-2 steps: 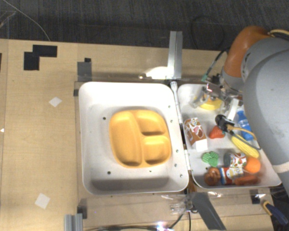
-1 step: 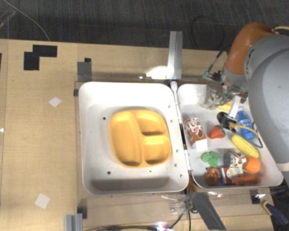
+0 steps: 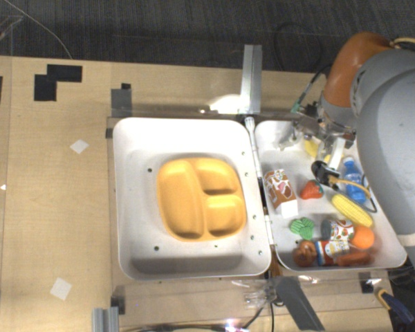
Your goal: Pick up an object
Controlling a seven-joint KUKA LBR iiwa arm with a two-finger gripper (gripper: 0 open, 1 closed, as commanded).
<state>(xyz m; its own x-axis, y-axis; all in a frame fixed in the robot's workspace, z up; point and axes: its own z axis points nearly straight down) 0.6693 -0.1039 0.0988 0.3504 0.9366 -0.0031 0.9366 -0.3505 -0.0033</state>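
Pale wooden bench [image 3: 48, 206], dark carpet [image 3: 159, 12] beyond. Yellow tray [image 3: 197, 198] sits mid left bin [image 3: 128, 185]. Gripper [image 3: 328, 147] is over the right bin [image 3: 266, 133] at twelve o'clock (grip width: cannot tell). Corn [image 3: 351, 209] and carton [image 3: 280, 187] lie below, toward six.

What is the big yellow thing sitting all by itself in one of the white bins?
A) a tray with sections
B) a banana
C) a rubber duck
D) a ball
A: the yellow tray is flat, has divided sections, and lies alone in its white bin.
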